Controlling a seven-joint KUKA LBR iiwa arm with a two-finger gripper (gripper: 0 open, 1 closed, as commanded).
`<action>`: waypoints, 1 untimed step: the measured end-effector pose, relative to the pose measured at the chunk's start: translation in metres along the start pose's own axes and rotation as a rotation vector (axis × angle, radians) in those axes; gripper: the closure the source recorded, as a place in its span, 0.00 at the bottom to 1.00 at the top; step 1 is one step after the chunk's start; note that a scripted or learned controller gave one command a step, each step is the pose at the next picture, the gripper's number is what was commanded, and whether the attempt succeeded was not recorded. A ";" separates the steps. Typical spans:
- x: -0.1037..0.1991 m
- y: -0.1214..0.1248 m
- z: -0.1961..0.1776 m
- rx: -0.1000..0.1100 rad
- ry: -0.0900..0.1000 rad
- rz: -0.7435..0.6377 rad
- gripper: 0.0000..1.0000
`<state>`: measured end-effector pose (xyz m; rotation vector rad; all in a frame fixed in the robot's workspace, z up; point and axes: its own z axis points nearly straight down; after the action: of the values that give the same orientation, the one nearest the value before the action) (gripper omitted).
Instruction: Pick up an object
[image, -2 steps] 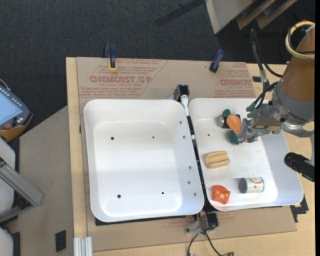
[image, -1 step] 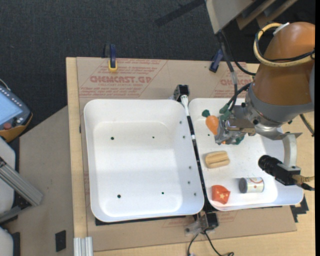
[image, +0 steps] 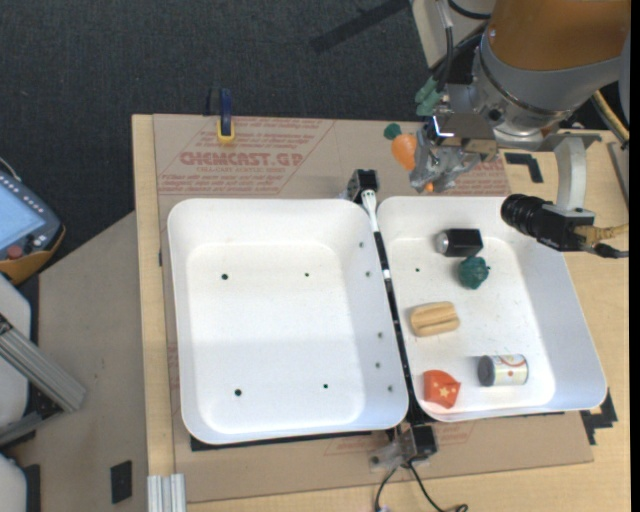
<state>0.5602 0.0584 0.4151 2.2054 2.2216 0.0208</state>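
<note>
In the camera view my gripper (image: 438, 172) hangs over the far edge of the right bin (image: 560, 310), near its back left corner. Just left of it is a small orange piece with a green tip (image: 402, 148); I cannot tell whether it is held or rests on the cardboard behind the bin. In the right bin lie a black block (image: 460, 241), a dark green lump (image: 473, 271), a tan bread-like piece (image: 434, 319), a red object (image: 441, 389) and a small grey-and-white can (image: 503, 370) on its side.
The left bin (image: 200, 300) sits beside the right one, with a black divider strip (image: 380, 260) between them. Both rest on a cardboard sheet (image: 250, 150) bearing a blue-and-yellow clamp (image: 225, 115) at its far edge.
</note>
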 end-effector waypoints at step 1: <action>-0.017 -0.036 0.075 0.027 -0.002 0.010 1.00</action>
<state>0.5260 0.0410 0.3394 2.2290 2.2232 -0.0123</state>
